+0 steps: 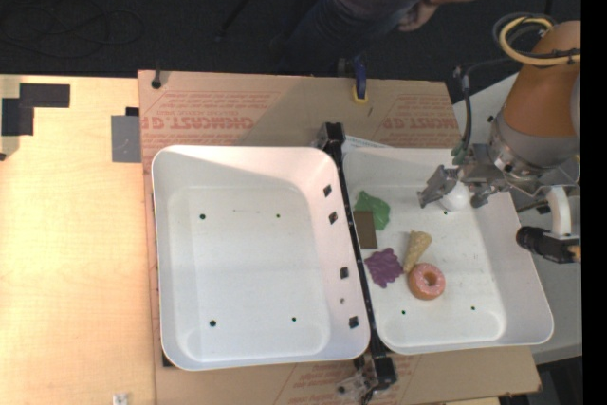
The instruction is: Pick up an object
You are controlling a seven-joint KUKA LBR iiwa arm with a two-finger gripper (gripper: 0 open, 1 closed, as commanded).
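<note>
Four toys are being left unlifted in the right bin (512,322) while the gripper (457,193), fingers spread, is being held above it; a descent onto the ice-cream cone (417,248) is judged next.

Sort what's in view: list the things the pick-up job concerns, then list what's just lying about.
Job:
gripper, over the right bin
doughnut
ice-cream cone
purple grapes
green piece
brown block

Lying about:
left bin
cardboard sheet
blue clamp
</note>
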